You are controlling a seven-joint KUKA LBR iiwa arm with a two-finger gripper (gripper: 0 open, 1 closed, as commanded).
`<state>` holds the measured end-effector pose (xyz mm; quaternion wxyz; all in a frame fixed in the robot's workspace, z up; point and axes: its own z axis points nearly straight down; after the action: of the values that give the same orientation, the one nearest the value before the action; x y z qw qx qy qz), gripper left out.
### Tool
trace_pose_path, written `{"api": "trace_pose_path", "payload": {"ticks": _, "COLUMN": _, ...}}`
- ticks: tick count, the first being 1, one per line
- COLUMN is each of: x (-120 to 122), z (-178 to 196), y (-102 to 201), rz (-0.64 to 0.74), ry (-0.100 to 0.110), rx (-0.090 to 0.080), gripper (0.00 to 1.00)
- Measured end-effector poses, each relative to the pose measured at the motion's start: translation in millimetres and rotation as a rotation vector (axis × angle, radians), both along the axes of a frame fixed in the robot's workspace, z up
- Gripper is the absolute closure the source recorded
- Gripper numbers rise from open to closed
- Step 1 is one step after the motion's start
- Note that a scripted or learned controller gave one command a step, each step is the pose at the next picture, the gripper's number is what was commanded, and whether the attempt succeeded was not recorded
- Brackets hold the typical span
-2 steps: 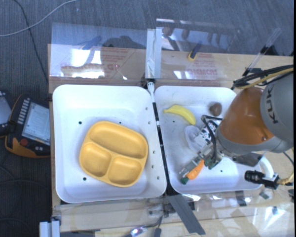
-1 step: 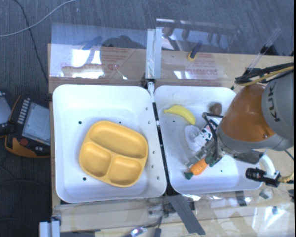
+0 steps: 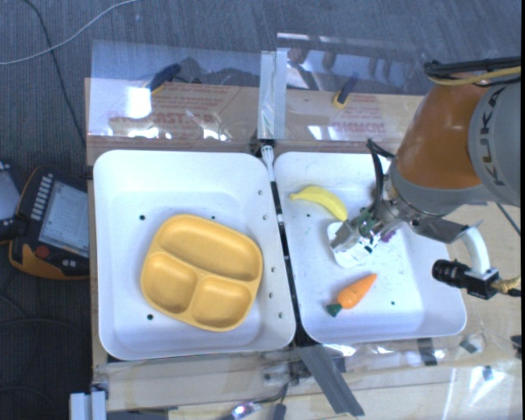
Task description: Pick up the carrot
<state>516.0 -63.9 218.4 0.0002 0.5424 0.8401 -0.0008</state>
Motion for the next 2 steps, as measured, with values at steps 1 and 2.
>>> {"api": "trace_pose_path", "payload": {"ticks": 1, "x": 31.5, "z": -35.2, "y": 23.4, "rz": 0.227, "ry": 0.001, "rx": 0.000, "gripper": 1.00}}
{"api": "trace_pose_path", "payload": {"ticks": 2, "x": 31.6, "z": -35.1, "y": 23.3, "rz": 0.227, "ry": 0.001, "rx": 0.000, "gripper": 0.00}}
